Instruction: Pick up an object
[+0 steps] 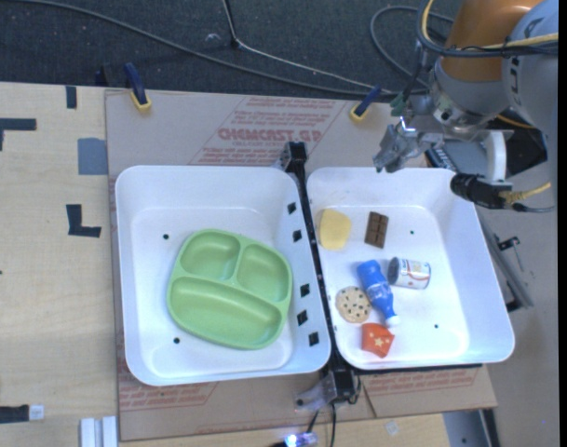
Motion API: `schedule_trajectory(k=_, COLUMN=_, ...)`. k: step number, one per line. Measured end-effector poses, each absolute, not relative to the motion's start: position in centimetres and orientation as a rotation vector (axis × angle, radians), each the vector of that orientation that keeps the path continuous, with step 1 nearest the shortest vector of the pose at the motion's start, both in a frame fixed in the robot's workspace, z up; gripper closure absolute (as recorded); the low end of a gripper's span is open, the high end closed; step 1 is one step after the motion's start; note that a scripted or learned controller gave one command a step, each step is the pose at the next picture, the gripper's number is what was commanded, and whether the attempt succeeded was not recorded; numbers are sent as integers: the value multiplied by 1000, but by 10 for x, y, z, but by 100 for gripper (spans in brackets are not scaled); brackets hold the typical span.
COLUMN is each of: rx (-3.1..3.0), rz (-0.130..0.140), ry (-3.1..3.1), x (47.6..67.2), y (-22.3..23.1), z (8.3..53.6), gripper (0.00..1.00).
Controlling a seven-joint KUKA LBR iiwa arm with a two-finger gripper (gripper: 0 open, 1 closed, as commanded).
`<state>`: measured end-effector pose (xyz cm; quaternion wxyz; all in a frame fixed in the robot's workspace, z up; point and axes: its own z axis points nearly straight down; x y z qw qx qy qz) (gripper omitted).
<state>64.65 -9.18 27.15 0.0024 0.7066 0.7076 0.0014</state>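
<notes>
The right bin holds several small items: a yellow block, a brown chocolate bar, a blue bottle, a small can lying on its side, a cookie and a red piece. My gripper hangs above the far rim of the right bin, well above and behind these items. Nothing is between its fingers; I cannot make out how far apart they stand.
A green divided plate lies in the left bin. Black clips run along the divider between the bins. Cardboard lies under both bins, with clamps at its far edge and cables behind.
</notes>
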Motion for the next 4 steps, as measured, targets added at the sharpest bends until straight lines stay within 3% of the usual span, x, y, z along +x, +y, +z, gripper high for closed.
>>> schedule_trajectory(k=3, rx=2218, rz=-5, ry=2230, x=585, y=51, z=227, gripper=100)
schedule_trajectory(k=4, rx=2217, rz=-2, ry=2231, x=562, y=94, z=233, gripper=100)
